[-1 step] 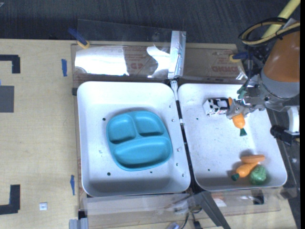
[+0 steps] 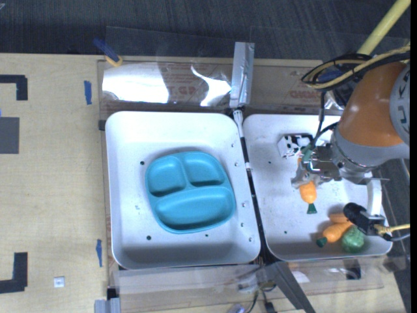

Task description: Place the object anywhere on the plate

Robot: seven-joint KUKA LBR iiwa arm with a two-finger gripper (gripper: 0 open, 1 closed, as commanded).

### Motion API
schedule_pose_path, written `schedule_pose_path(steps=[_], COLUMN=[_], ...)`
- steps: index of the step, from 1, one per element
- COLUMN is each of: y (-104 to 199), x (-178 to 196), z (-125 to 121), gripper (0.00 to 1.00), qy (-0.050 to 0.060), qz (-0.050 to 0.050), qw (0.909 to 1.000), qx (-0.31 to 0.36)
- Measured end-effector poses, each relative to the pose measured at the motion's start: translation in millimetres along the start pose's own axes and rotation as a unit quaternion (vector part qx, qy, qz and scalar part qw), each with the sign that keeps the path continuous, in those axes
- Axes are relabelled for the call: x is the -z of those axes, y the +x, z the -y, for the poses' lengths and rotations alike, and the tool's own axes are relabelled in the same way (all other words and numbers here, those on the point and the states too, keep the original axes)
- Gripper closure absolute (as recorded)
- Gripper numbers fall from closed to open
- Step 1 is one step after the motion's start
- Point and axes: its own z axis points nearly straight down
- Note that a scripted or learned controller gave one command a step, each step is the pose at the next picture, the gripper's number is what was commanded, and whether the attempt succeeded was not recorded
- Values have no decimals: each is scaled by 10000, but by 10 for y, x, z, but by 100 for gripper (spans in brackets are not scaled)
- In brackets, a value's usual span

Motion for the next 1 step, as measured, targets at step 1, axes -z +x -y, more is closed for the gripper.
schedule_pose_path(steps=[1], y=[686], x=[2], z=[-260], gripper=[100], qy=[-24], qz=[1], qw=[9999], qx=[120])
